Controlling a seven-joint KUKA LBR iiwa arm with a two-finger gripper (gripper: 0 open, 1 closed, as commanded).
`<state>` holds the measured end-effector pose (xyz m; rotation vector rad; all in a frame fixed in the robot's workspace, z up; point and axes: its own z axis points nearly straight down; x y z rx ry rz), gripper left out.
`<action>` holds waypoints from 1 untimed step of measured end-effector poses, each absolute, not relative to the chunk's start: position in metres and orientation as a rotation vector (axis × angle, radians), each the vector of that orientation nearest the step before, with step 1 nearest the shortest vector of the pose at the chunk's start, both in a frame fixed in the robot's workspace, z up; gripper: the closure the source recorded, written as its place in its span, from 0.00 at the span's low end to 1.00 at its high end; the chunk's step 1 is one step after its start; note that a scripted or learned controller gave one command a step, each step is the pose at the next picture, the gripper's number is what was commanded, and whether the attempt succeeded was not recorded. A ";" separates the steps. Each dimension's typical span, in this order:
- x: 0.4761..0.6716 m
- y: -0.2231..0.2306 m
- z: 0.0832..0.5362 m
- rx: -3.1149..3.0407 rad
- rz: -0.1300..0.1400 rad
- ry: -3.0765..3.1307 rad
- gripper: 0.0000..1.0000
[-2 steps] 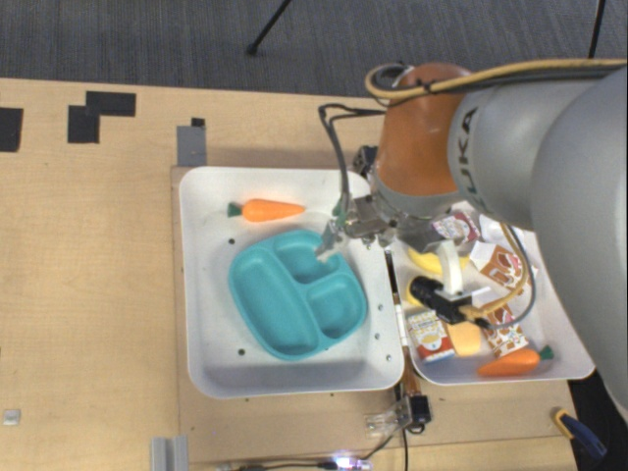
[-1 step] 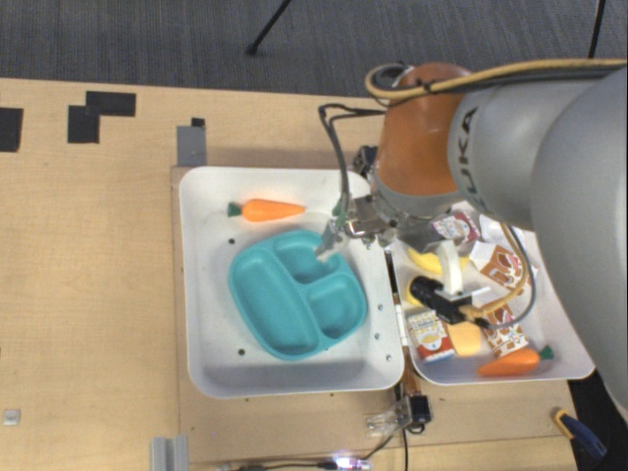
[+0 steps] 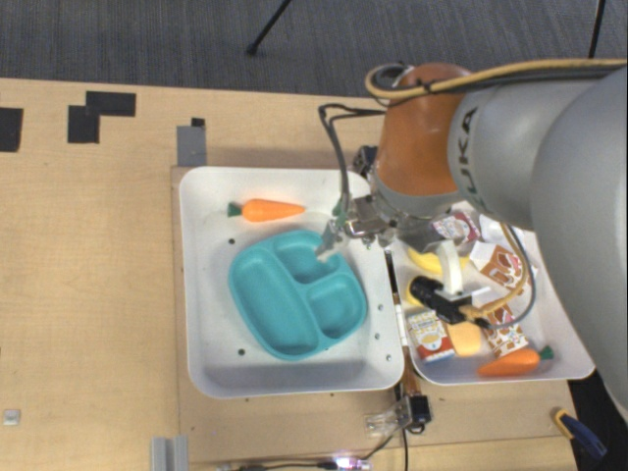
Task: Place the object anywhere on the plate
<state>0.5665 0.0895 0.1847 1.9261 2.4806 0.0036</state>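
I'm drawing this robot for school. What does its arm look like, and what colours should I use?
The arm is fat, round and shiny grey, with dark letters printed on it. Above the wrist sits an orange band. Thin black cables loop beside it, and a yellow one runs along the top. The gripper is small, metal and silvery.

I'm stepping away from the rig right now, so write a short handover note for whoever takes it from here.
Gripper: over the upper right rim of the teal plate; nothing visibly held.
Plate: in the left bin, with nothing visible on it.
Carrot: in the left bin above the plate, apart from it.
Right bin: a clutter of small items, among them a second carrot.
Done: nothing placed.
Left: get an object onto the plate.
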 end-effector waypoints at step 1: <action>0.566 0.090 0.185 1.926 0.004 2.481 0.00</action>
